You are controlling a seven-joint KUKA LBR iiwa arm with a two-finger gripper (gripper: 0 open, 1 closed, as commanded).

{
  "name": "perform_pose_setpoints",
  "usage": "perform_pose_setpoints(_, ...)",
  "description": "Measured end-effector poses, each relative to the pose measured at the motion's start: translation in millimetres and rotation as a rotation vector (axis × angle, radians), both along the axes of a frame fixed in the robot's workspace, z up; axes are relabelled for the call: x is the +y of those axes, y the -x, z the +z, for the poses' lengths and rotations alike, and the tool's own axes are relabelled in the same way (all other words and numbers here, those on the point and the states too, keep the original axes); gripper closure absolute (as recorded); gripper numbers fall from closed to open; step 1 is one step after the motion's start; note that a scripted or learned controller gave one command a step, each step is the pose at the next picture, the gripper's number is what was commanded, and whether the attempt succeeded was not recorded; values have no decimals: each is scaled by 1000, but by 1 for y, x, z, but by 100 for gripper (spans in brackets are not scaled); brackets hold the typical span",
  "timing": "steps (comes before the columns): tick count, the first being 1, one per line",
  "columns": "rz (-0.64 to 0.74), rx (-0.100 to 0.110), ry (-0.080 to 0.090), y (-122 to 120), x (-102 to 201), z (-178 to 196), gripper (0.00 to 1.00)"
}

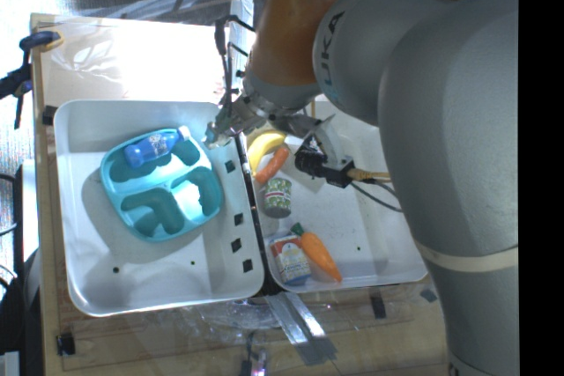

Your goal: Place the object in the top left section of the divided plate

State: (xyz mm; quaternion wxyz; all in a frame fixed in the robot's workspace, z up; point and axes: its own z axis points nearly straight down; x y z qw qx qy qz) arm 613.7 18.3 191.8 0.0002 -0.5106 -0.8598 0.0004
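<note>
A teal divided plate (pixel 163 189) lies in the left bin (pixel 97 269). A blue bottle-shaped object (pixel 150 147) rests in the plate's upper left section, with its white cap end pointing right. My gripper (pixel 218 129) hangs just right of that object, over the plate's upper right rim near the wall between the bins. The big grey arm with its orange band (pixel 291 22) covers much of the right side.
The right bin (pixel 370 264) holds a yellow banana (pixel 263 145), a small orange carrot (pixel 271 165), a patterned cup (pixel 277 195), a larger carrot (pixel 317 253) and a small packet (pixel 290 261). A black cable plug (pixel 322 167) hangs beside the wrist.
</note>
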Motion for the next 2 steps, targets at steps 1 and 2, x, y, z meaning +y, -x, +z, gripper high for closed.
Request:
perform_pose_setpoints(1,0,0,0,0,0,0,0)
perform_pose_setpoints(2,4,-1,0,-1,0,11,100)
